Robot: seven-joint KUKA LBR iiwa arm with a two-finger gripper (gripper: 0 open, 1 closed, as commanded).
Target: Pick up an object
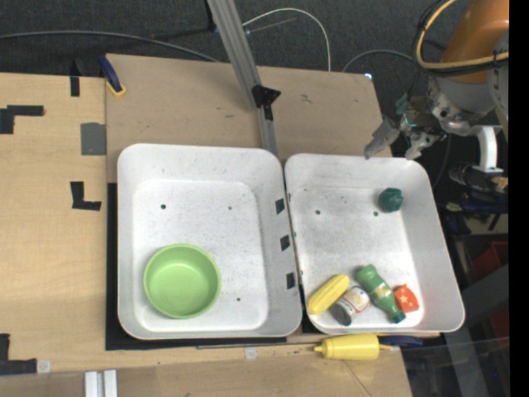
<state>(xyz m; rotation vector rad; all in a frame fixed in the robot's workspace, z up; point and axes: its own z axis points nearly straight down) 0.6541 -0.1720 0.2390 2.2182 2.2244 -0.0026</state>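
Note:
My gripper (397,143) hangs over the far right corner of the right bin (331,180), open, with nothing between its fingers. Just below it in that bin lies a dark green ball (390,198). Along the bin's near edge lie a yellow corn-like piece (328,294), a small can (354,303), a green bottle (378,290) and a small orange-red item (406,298), close together. A light green bowl (182,281) sits upright in the near left corner of the left bin (207,172).
A yellow squeeze bottle (351,347) lies on the bench just outside the right bin's near rim. A slanted metal pole (244,52) rises behind the bins. Cables (289,19) run across the dark floor at the back.

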